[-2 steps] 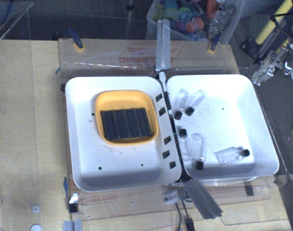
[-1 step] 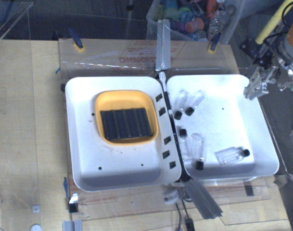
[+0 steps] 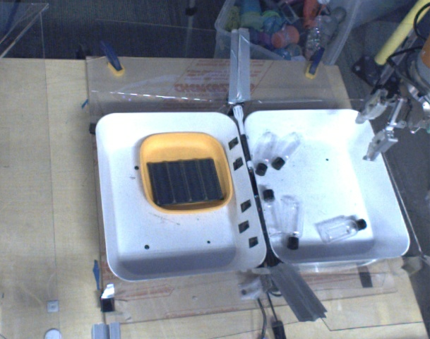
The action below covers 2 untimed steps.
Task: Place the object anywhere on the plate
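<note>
Wooden bench (image 3: 38, 189), two white bins side by side. Clear vials with black caps (image 3: 340, 227) lie in right bin (image 3: 327, 182), well apart from gripper (image 3: 384, 129) at bin's far right corner; finger state: cannot tell. Yellow plate (image 3: 147, 150) with dark ridged insert sits in left bin (image 3: 123, 239).

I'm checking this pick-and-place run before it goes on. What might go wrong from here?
The clear bottles are transparent and huddle against the divider, so a grasp may slip or catch two. The gripper sits at the right bin's far edge, with a long carry to the yellow plate.
</note>
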Each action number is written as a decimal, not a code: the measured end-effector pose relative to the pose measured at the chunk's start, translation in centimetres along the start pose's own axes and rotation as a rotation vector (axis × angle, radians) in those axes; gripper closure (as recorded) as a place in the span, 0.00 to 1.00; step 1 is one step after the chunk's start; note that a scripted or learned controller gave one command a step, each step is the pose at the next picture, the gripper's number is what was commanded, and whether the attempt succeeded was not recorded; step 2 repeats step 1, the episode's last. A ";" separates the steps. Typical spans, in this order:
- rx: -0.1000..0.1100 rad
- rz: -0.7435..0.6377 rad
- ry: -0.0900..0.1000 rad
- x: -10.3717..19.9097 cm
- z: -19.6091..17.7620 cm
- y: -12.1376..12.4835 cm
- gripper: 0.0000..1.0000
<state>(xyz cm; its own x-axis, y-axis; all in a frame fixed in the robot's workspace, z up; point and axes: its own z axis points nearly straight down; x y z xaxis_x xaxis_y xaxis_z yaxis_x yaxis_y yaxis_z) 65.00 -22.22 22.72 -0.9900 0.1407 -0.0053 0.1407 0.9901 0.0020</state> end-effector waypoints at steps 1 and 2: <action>-0.002 0.003 -0.010 -0.2 -1.2 0.1 1.00; -0.002 0.003 -0.010 -0.2 -1.2 0.1 1.00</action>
